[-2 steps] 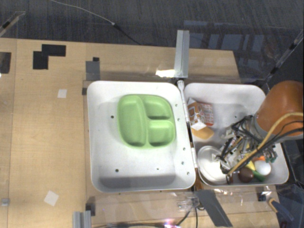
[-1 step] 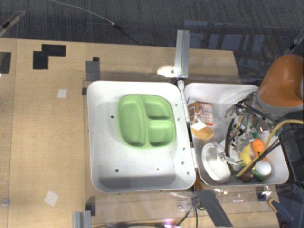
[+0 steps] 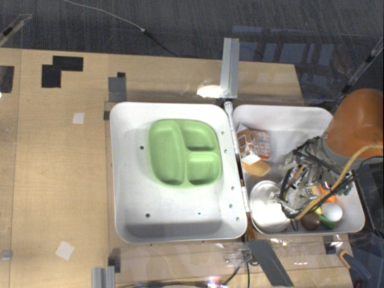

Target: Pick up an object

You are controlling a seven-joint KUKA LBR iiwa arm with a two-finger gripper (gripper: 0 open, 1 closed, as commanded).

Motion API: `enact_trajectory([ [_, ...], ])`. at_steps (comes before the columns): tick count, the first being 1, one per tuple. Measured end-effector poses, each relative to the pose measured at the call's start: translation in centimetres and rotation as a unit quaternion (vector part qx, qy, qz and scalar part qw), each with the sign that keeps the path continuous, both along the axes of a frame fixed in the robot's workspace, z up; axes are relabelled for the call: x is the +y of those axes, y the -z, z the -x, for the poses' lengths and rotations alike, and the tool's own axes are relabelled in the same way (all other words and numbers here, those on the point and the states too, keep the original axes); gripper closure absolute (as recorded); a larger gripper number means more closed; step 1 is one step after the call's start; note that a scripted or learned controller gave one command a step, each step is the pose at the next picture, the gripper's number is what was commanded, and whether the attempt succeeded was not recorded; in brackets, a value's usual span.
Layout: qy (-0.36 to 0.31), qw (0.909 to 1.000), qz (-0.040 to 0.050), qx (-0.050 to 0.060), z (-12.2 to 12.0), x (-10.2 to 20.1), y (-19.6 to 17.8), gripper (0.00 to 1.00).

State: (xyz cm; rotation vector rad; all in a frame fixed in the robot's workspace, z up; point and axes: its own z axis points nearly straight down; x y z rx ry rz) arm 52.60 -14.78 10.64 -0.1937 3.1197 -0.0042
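We see the pale wooden bench (image 3: 54, 179) carrying two shallow white plastic bins side by side: the left white bin (image 3: 129, 221) holds a light green divided plastic tray (image 3: 183, 153) lying flat near its middle, and the right white bin (image 3: 288, 116) holds a crowd of smaller things. The grey arm with its orange band (image 3: 358, 122) reaches in from the right and hangs over the right bin, so every candidate for the pick lies there, and the green tray sits well apart to the left across the wall between the bins. The end effector (image 3: 298, 188) is low among its own cables, and we cannot tell from this view how it is set. Just beside it to the left lies a round shiny metal bowl (image 3: 268, 206), which we judge the nearest thing to take; its round form gives no long axis to align with. Up and to the left lies a printed cardboard packet (image 3: 253, 144), and below to the right a small white ball (image 3: 333, 212) and a dark brown rounded piece (image 3: 311, 221) rest near the bin's lower corner.
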Motion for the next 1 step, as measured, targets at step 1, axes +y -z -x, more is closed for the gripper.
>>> enact_trajectory([
  [1, -0.068, 0.9976, 0.0060, -0.005, -4.01, 5.47, 1.18, 0.00],
])
